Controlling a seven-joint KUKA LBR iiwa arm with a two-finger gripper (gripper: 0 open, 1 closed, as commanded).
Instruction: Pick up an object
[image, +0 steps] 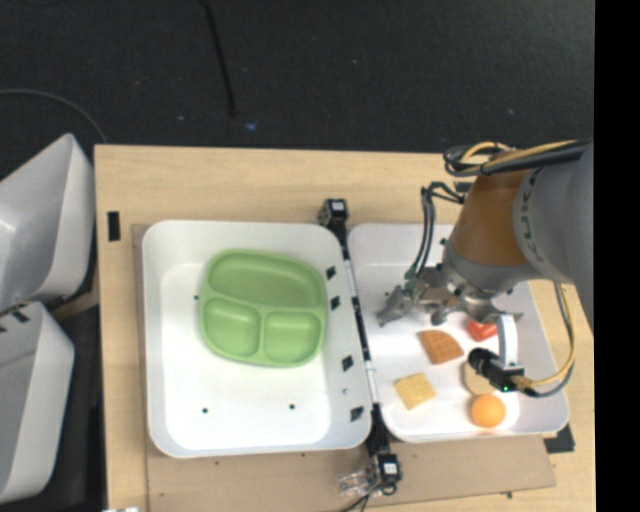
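My gripper (400, 303) hangs low over the left part of the right bin (395, 250), reaching in from the right under the grey and orange arm. Nothing shows in its grasp. Just to its right, in the same bin, lie a brown bread-like piece (440, 346) and a small red object (482, 327) partly hidden by the wrist. Nearer the front edge are a pale yellow square piece (414, 390) and an orange ball (487, 410).
The left bin (170, 400) holds a green divided plate (264, 306) in its upper middle. A raised divider with black clips (352, 330) separates the two bins. White equipment (40, 230) stands off the bench to the left.
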